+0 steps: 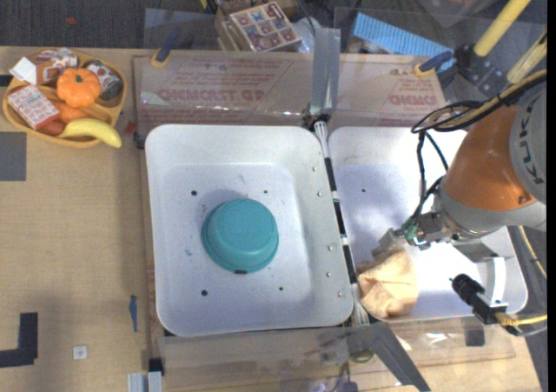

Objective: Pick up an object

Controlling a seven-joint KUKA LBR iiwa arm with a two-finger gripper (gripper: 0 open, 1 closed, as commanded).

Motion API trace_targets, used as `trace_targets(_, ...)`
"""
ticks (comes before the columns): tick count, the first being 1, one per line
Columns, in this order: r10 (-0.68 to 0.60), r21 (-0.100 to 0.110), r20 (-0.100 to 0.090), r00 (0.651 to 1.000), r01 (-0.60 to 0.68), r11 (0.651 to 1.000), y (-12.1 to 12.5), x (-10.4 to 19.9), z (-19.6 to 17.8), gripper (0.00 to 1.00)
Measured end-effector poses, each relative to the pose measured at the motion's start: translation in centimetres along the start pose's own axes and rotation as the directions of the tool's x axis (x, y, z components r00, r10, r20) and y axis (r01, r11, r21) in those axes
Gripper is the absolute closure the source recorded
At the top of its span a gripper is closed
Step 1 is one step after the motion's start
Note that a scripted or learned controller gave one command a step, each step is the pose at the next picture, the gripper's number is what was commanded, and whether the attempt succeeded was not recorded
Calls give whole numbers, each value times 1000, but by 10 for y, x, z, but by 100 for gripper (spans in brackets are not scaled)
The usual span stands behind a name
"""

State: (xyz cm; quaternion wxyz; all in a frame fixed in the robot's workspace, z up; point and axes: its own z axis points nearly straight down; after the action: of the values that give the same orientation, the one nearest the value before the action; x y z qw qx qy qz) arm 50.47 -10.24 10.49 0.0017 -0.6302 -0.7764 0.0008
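Note:
A teal bowl (241, 235) lies upside down in the middle of the left bin (174, 156). A crumpled tan cloth (390, 286) sits in the near left corner of the right bin (373, 164). My gripper (401, 239) hangs just above the cloth's upper edge, low in the right bin. The arm's grey wrist and orange band reach in from the right and cover much of that bin.
A yellow dish (61, 99) with toy fruit, a banana and small boxes rests on the bench at the far left. Cardboard walls stand behind both bins. A metal divider (334, 216) separates the bins.

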Motion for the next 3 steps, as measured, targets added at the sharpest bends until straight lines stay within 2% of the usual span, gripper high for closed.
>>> trace_targets(1, 288, -10, 3, 958, -288, 957, 91, -80, 18, 0)
trace_targets(2, 89, -3, 3, 996, -89, 996, 81, -137, -31, 0)
trace_targets(3, 183, 2, -1, 983, -183, 983, 63, -14, -25, 0)
